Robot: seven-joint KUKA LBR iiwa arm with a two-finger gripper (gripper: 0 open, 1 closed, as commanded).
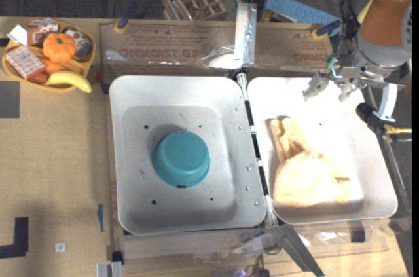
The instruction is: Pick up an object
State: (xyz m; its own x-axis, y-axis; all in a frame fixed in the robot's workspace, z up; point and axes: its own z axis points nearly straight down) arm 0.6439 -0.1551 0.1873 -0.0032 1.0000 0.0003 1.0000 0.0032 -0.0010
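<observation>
My gripper (330, 84) upper right of frame, fingers spread, nothing between; pale heap (308, 177) lower right overexposed, edges unclear — risk: I close on air

I find no legible text. The clear plastic sheets (171, 45) behind my two bins carry faint reddish lettering, too blurred to read. The small boxes (25, 61) in the yellow bowl (39, 80) at the bench's left show printed patterns, but no words or numbers I can make out.
</observation>
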